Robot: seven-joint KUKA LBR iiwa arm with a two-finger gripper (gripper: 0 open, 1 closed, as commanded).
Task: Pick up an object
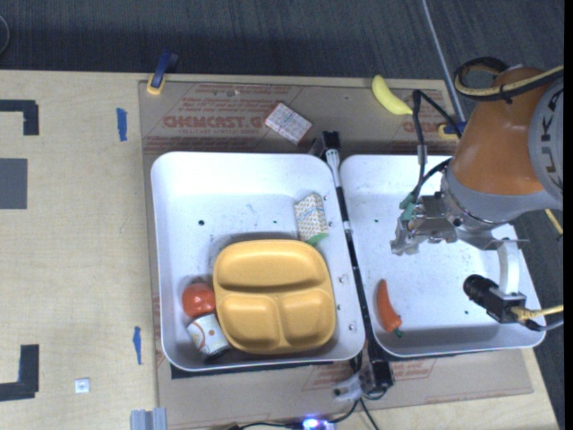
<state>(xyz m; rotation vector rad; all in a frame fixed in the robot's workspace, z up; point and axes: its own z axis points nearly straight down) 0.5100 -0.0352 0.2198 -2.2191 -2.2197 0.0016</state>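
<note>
The gripper (405,240) is hovering over the right bin (376,173), wrist pointing down; I cannot tell its state from this angle. The nearest target, a carrot (387,306), is lying against the bin's front-left wall. Judgement: the approach should be centring over the carrot's middle, descending straight, keeping off the wall.
</note>
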